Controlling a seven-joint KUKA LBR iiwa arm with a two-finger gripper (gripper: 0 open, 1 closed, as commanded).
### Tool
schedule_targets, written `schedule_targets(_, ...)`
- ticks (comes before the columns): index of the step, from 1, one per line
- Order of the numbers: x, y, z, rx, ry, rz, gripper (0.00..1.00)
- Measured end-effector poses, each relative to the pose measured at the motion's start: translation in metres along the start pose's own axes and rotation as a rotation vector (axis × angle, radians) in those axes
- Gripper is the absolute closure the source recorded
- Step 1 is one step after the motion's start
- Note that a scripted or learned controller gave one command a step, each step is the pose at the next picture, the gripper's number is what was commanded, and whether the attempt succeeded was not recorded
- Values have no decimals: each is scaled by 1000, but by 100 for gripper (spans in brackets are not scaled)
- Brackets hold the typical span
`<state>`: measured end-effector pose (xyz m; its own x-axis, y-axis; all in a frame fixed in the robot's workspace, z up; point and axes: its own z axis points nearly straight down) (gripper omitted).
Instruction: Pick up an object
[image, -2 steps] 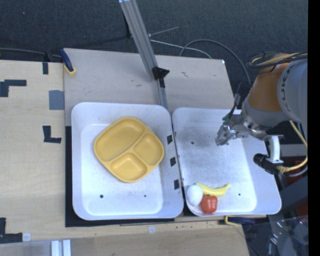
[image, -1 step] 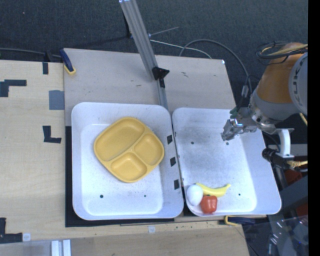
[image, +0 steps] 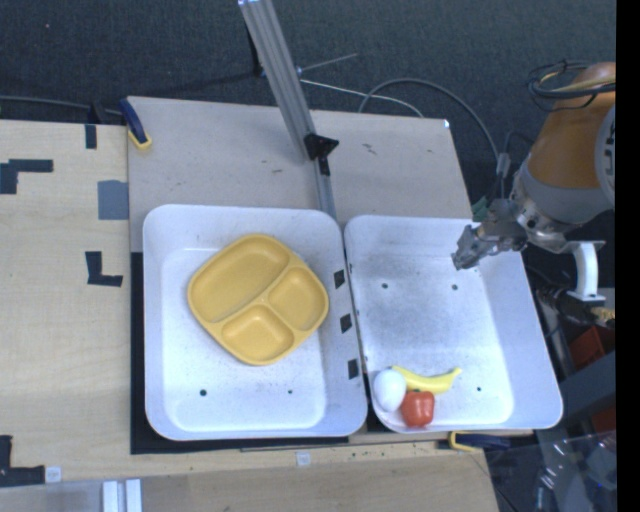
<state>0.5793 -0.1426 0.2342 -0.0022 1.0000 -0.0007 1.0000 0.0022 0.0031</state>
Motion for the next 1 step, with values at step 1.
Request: schedule_targets(1, 55, 12, 10, 5, 2, -4, 100)
